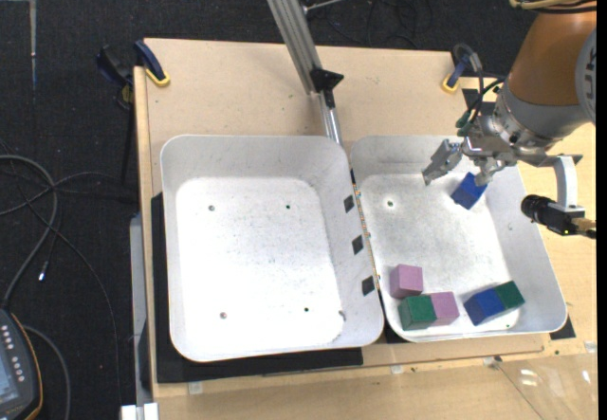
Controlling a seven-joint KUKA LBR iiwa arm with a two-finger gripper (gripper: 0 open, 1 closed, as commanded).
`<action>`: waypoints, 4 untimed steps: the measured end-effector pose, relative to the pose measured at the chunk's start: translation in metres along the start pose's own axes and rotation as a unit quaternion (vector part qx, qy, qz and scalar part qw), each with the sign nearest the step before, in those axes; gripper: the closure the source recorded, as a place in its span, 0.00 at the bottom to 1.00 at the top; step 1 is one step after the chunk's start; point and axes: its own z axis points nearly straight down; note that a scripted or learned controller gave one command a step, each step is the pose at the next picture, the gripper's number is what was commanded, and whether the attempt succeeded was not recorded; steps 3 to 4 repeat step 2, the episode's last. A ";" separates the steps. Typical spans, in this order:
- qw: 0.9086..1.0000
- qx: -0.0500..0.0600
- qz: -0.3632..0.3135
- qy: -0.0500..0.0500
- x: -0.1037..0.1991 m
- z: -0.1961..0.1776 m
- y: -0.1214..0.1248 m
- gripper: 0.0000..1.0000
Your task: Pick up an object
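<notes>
Blue block [467, 191] hangs tilted above the right bin [446, 238], one splayed finger [438, 165] left of it, the other touching it; the gripper [457, 177] is spread wide, a hold unclear.

Even, bright overhead light; the white bins [256, 247] glare slightly, shadows are soft, and focus is mildly grainy throughout.
</notes>
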 end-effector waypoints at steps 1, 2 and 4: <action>1.000 -0.006 -0.003 -0.001 0.023 -0.117 0.012 0.00; 1.000 0.004 0.003 0.000 -0.038 0.000 -0.055 0.00; 1.000 0.004 0.003 0.000 -0.038 0.000 -0.055 0.00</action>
